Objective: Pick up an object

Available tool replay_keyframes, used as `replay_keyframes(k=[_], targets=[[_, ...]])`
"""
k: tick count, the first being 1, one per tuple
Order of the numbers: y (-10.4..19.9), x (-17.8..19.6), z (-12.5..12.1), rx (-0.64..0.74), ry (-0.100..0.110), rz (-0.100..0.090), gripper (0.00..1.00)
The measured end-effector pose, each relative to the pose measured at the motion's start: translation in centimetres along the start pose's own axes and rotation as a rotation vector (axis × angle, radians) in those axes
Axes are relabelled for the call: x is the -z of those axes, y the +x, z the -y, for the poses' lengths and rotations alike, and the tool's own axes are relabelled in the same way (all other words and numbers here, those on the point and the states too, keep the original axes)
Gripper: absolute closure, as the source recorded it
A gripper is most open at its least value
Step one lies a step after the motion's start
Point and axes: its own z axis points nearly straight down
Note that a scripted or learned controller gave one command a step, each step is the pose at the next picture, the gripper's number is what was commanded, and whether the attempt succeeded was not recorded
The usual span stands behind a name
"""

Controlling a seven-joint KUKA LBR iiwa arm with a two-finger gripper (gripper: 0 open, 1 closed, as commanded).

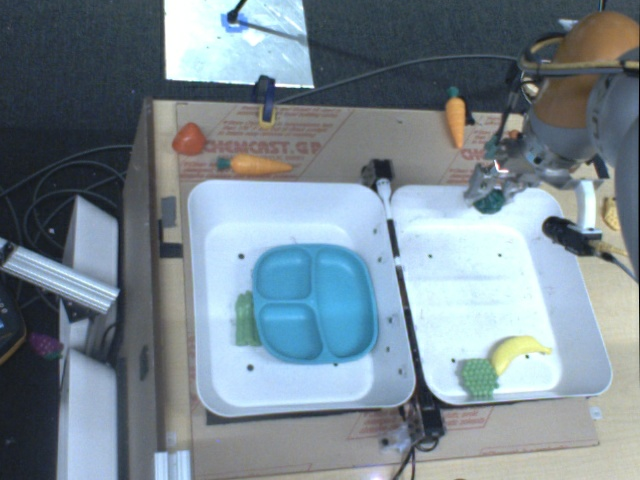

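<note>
My gripper (491, 192) hangs over the far rim of the right bin (480, 268), near its back middle. A small dark teal object (490, 204) sits at its tip, between the fingers, and seems lifted off the bin floor. A yellow banana (520, 350) and a bumpy green piece (478, 378) lie at the near edge of the right bin. The left bin (220, 228) holds a blue divided plate (315, 303) with a green piece (245, 320) beside its left edge.
On the cardboard behind the bins lie an orange carrot (455, 118), a second carrot (250, 165) and a red tomato-like toy (188, 138). A black clip (380, 173) sits where the bins meet. Cables run at the left and back.
</note>
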Motion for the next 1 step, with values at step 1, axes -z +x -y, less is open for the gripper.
replay_keyframes(k=[1], targets=[[7.6,5.15,-0.03,0.001,0.001,-0.001,1.0]])
